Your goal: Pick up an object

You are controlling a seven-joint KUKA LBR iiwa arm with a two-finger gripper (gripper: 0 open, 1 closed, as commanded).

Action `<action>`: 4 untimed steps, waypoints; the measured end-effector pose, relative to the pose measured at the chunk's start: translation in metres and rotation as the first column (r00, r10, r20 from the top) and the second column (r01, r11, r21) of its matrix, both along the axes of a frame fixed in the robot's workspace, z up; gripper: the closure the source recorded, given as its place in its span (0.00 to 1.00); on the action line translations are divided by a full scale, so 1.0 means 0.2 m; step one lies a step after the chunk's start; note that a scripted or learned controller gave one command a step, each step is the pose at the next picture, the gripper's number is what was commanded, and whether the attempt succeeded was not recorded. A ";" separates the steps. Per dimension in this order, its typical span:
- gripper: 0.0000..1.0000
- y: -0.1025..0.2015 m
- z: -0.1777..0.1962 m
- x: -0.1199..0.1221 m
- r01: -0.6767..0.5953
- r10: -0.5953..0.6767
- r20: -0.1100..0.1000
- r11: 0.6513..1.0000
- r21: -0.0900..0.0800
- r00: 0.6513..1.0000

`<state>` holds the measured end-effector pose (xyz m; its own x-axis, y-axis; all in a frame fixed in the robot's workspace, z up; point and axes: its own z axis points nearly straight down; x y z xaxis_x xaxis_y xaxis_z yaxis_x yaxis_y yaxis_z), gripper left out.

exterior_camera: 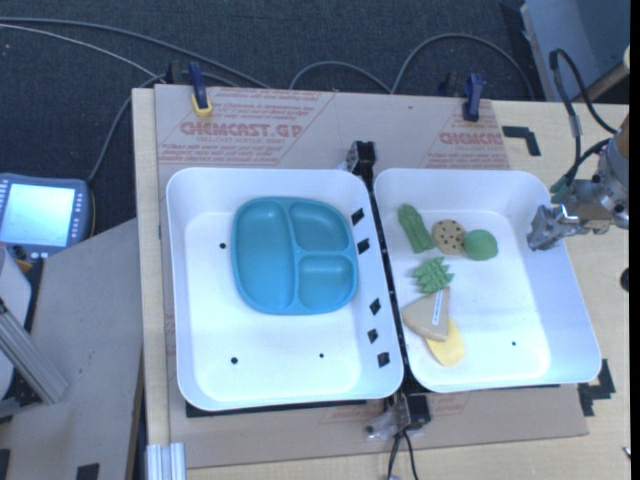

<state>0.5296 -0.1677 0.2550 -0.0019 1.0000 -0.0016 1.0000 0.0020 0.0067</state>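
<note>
In the right bin (pixel 560 308) lie several small items along its left side: a green pod-shaped piece (pixel 414 227), a round cookie (pixel 448 235), a green ball (pixel 480 244), a leafy green piece (pixel 433 275), a tan wedge (pixel 428 315) and a yellow piece (pixel 448 346) under it. My gripper (pixel 548 230) hangs at the bin's right rim, to the right of the green ball and apart from it. Nothing shows between its tips.
The left bin (pixel 200 298) holds a blue divided plate (pixel 295 255). A black divider with clips (pixel 372 268) runs between the bins. Two clamps (pixel 200 98) hold the board at the back edge. The right half of the right bin is bare white floor.
</note>
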 end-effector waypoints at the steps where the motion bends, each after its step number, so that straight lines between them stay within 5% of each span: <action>1: 1.00 0.26 -0.06 0.00 -0.004 0.004 -0.009 1.000 0.005 1.000; 4: 1.00 1.06 -0.07 -0.14 -0.004 0.004 -0.010 1.000 0.005 1.000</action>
